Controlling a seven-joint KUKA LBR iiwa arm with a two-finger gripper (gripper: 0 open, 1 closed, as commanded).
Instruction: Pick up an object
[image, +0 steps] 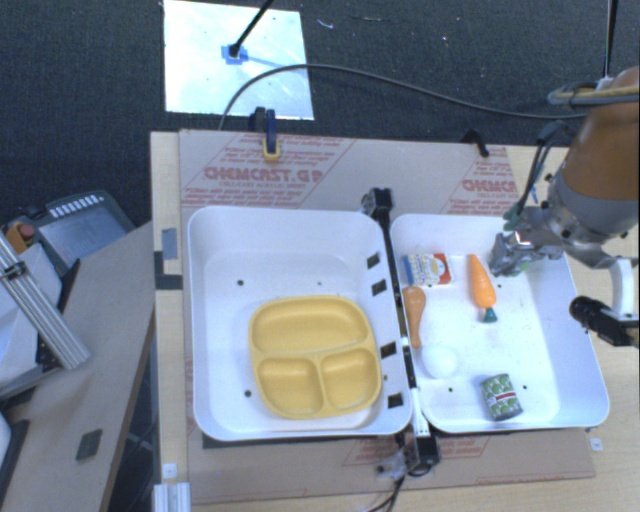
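gripper (510, 255) at right bin (570, 340) far edge, just beside carrot (482, 283) | you can't tell its state | can (501, 396) near front edge

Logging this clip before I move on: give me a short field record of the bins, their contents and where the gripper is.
left bin: yellow divided tray
right bin: toy carrot, small packet, green can, orange-handled item with white end
gripper: over the right bin's far end, just right of the toy carrot's top
held object: none seen between the fingers
arm entry: from the right
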